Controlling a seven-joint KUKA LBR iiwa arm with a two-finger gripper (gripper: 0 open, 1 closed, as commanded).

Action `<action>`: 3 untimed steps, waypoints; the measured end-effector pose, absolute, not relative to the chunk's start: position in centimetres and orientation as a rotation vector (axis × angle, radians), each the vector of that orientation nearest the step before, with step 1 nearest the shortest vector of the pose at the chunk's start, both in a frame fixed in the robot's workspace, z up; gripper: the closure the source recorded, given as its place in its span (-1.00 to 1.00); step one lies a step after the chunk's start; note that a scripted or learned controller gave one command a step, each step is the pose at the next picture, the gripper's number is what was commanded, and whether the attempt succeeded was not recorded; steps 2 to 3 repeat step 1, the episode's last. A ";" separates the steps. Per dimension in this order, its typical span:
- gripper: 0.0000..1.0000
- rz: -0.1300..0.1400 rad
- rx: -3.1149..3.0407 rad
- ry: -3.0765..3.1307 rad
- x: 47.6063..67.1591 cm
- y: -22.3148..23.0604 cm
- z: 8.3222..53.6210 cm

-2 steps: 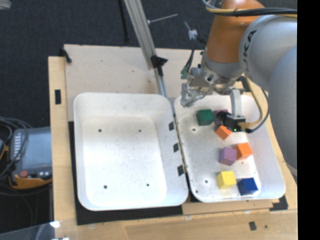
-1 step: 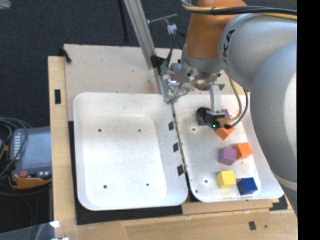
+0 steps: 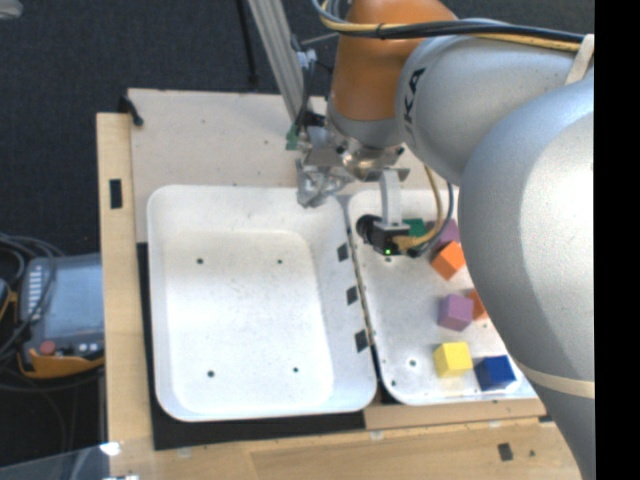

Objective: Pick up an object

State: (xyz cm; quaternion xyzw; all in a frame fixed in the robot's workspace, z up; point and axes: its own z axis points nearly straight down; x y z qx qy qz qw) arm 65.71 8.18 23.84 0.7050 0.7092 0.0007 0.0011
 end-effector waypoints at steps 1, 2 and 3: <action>-1.00 0.001 2.214 2.223 65.7 7.9 24.0; -1.00 0.001 2.214 2.223 65.7 7.9 24.0; -1.00 0.001 2.214 2.223 65.7 7.9 24.0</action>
